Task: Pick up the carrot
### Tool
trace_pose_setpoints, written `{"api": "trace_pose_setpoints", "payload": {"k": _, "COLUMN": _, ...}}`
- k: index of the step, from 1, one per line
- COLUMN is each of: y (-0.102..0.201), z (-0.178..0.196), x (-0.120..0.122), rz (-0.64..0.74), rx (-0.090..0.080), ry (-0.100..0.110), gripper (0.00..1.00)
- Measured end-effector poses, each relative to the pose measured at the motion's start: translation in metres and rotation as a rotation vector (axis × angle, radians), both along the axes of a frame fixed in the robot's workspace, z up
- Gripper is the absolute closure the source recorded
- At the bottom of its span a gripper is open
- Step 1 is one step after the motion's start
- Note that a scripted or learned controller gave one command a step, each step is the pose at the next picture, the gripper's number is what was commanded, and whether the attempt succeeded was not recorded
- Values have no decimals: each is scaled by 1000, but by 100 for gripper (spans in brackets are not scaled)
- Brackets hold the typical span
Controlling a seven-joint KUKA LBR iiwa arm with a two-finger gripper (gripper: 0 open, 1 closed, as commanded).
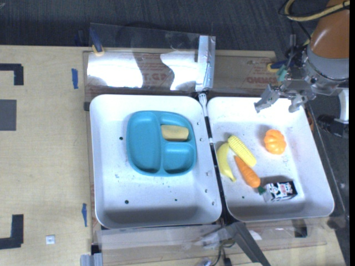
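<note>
Where the arm [333, 37] enters at the upper right, much of it is cut off by the frame. The pincer [280, 100] is seen spread, with nothing pinched, over the right bin's [316, 204] far edge. The carrot [247, 172] is found mid-bin, hemmed between banana [224, 162], corn [242, 150] and a small carton [280, 190]. Bare floor is left around the pumpkin [274, 141].

The tool [279, 100] hangs open over the right bin's [319, 148] far edge, holding nothing. The carrot [247, 172] lies mid-bin, between corn [242, 151] and a small carton [280, 190].
</note>
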State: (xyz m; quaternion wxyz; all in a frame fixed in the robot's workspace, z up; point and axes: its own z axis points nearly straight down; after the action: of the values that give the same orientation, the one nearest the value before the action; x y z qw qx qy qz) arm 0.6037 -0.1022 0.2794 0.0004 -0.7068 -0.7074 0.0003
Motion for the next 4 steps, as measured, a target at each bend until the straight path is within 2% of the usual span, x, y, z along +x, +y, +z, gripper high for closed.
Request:
{"api": "trace_pose_setpoints", "payload": {"k": 1, "y": -30, "z": -124, "x": -42, "rz": 385, "rx": 1, "ry": 2, "gripper": 0}}
{"api": "trace_pose_setpoints", "payload": {"k": 2, "y": -41, "z": -136, "x": -58, "rz": 243, "rx": 3, "ry": 2, "gripper": 0}}
{"api": "trace_pose_setpoints", "payload": {"k": 3, "y": -85, "z": -169, "x": 11, "rz": 440, "rx": -23, "ry": -45, "gripper": 0}}
{"api": "trace_pose_setpoints", "payload": {"k": 4, "y": -54, "z": -96, "x": -65, "rz": 557, "rx": -2, "ry": -7, "gripper": 0}}
